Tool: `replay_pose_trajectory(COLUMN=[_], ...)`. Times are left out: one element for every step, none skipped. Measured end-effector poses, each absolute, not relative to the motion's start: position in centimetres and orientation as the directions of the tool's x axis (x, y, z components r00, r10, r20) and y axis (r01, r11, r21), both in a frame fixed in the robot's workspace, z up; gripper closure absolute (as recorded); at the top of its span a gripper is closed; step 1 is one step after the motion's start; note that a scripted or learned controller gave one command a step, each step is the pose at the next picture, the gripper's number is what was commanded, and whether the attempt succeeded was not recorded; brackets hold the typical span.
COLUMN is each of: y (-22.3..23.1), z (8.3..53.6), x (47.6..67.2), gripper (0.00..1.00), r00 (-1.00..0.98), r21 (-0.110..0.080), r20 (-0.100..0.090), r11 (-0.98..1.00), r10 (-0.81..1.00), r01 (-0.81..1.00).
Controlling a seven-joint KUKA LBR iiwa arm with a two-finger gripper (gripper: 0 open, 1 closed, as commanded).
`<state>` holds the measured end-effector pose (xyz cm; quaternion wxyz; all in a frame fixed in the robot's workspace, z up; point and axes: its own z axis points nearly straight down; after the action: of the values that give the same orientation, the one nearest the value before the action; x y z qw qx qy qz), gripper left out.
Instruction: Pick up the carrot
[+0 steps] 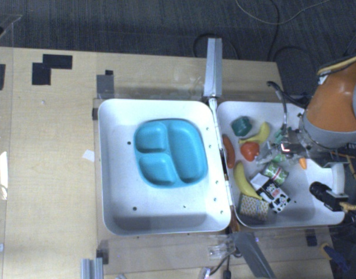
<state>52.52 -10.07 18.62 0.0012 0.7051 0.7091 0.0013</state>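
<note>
Lying prob. right of gripper (284, 148): carrot (303, 163)

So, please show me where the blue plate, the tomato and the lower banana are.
blue plate (169, 151), camera view, on the ridge where its compartments meet.
tomato (250, 150), camera view, on the middle of its red body.
lower banana (243, 181), camera view, on the middle of its yellow curve.
</note>
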Motion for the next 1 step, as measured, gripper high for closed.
replay_pose_trajectory(y=[-17.28], z=[22.01], x=[55.32], gripper=[0.00], r00=[0.123], r21=[0.006], r20=[-0.001], r11=[-0.123], r10=[0.992], r01=[0.992])
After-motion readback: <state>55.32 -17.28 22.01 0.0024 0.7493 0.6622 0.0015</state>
